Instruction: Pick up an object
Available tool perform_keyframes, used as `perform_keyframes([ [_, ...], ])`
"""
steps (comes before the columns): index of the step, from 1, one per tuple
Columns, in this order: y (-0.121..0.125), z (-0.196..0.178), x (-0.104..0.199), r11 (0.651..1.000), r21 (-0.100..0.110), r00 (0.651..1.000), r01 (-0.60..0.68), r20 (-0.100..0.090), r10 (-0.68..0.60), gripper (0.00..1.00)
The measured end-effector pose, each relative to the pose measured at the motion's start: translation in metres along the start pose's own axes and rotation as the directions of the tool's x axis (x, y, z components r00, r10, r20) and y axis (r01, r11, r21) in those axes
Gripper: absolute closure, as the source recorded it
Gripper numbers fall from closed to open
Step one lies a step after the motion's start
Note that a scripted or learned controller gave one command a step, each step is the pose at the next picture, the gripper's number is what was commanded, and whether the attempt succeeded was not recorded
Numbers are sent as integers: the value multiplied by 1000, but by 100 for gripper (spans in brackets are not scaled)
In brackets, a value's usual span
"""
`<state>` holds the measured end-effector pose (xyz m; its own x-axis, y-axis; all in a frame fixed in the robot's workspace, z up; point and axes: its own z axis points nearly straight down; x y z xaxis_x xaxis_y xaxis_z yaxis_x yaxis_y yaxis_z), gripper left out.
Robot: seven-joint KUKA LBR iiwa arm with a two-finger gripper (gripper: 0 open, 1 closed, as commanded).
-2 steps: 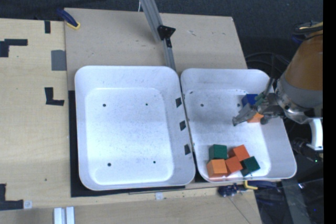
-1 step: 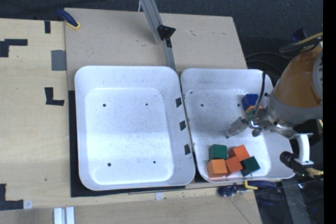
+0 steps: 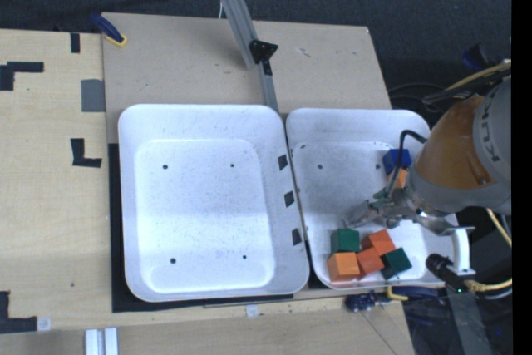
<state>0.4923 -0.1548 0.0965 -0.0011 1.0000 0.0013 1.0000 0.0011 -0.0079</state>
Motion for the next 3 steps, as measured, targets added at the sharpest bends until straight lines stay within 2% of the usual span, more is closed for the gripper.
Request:
perform_keyframes([
  [1, 1, -13, 1, 1000, -4, 1000, 2, -1, -2, 100],
  [2, 12, -65, 2, 1000, -12, 1000, 1, 2, -1, 100],
  [3, 9, -110, 7, 1000, -11, 1000, 1, 2, -1, 100],
])
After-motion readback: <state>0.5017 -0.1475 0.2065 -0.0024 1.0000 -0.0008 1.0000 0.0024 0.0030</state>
